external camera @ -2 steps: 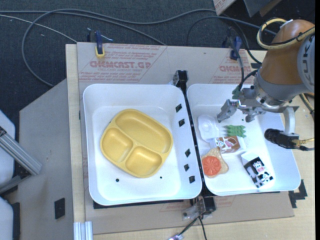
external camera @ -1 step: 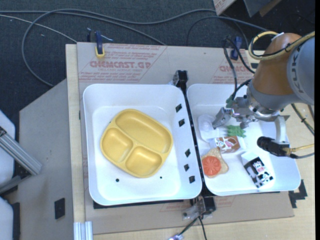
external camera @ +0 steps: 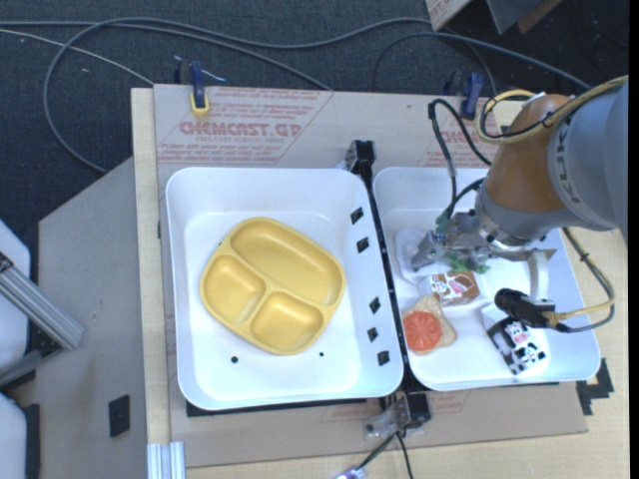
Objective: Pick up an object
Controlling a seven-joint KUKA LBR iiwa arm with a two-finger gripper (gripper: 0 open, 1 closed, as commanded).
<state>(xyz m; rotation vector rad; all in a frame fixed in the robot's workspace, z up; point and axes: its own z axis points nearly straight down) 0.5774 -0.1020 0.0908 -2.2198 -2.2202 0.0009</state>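
Observation:
My gripper (external camera: 436, 251) is low in the right bin (external camera: 569, 367), near its left middle, with the grey arm and orange band reaching in from the right. A small green thing (external camera: 466, 263) peeks out just beside and under it. Directly in front of the gripper lies a small brown-and-white piece (external camera: 454, 287). Closer to the front sits a red tomato slice on a tan slice (external camera: 424, 331). A black-and-white spotted piece (external camera: 526, 353) lies at the front right of the bin. Nothing can be seen held.
The left bin (external camera: 190, 267) holds a yellow divided plate (external camera: 272, 283). A black divider (external camera: 371, 257) with clips runs between the two bins. Cables loop over the bench behind the right bin.

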